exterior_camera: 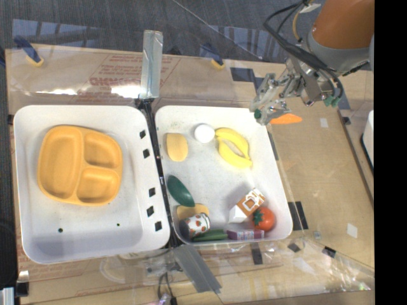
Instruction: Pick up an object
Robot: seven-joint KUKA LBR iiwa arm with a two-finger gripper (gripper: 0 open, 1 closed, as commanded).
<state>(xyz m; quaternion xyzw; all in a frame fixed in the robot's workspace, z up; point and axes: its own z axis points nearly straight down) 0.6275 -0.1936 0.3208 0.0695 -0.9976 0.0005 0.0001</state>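
From the overhead camera I see the gripper (272,108) hanging just past the top right corner of the right bin (280,189), with the arm (340,18) reaching in from the right. A small orange carrot (287,118) sits at the fingertips, and the fingers seem closed on one end of it, so I read the carrot as grasped and held over the bench beside the bin's rim.

Inside the right bin I see a banana (233,147), a white ball (204,133) just beside it, a pale yellow potato (177,147), a dark green avocado (180,190), a small carton (249,203), a tomato (264,219) and a cucumber (208,236) along the near wall.

The left bin (38,240) holds a yellow divided plate (79,164).
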